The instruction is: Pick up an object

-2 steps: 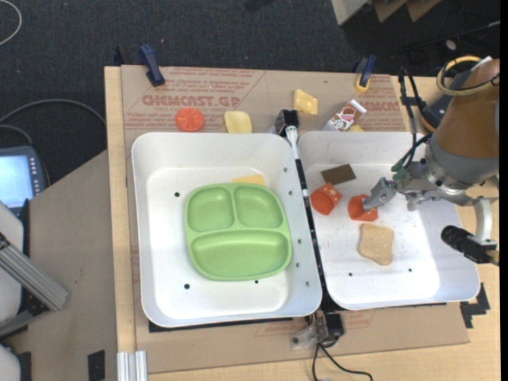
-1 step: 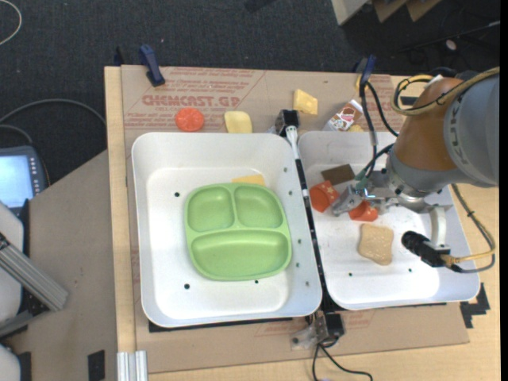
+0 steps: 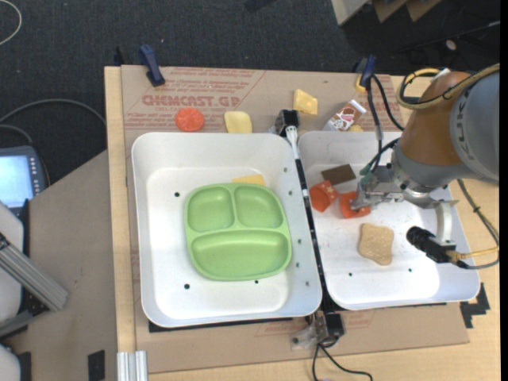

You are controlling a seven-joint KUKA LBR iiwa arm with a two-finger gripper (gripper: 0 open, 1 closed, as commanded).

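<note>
My claw (image 3: 361,199) hangs low over the right white bin (image 3: 444,288), near its far left corner, just beside a small orange-red block (image 3: 350,205); whether I grip it, I cannot tell. That bin holds four things: this block, a second orange-red piece (image 3: 321,196) by the left wall, a dark brown square (image 3: 340,174) behind them, and a tan bread-like chunk (image 3: 376,243) toward the middle. The left white bin (image 3: 155,236) carries one green three-compartment plastic tray (image 3: 236,231) with a pale yellow piece (image 3: 249,180) at its far edge. On the bench's far edge lie an orange disc (image 3: 190,119), two yellow blocks (image 3: 237,121) (image 3: 305,101) and one red-and-white packet (image 3: 344,118).
</note>
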